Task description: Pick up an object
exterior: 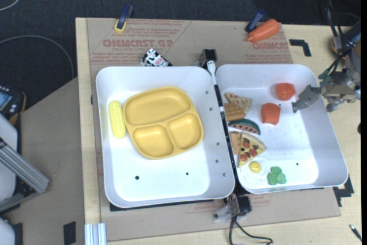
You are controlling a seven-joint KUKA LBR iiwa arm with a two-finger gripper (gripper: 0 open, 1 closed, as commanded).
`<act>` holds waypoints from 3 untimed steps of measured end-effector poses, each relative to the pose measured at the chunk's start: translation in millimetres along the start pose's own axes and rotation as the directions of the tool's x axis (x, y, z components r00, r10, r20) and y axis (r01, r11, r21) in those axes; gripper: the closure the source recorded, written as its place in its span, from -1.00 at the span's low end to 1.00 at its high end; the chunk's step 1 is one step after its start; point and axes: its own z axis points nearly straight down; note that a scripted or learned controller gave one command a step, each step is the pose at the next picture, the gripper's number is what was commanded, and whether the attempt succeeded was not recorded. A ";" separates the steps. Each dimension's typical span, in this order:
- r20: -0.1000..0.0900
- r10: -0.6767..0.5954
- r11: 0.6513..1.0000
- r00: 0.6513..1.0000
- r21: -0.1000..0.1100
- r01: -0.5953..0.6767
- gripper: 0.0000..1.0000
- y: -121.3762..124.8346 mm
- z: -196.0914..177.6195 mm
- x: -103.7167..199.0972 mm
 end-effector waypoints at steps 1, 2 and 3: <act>0.003 -0.003 1.000 1.000 -0.014 0.003 -1.00 2.5 -7.3 0.4; 0.001 -0.003 1.000 1.000 -0.007 0.003 -1.00 2.1 56.2 2.5; 0.001 -0.003 1.000 1.000 -0.008 0.004 -1.00 2.9 99.1 4.2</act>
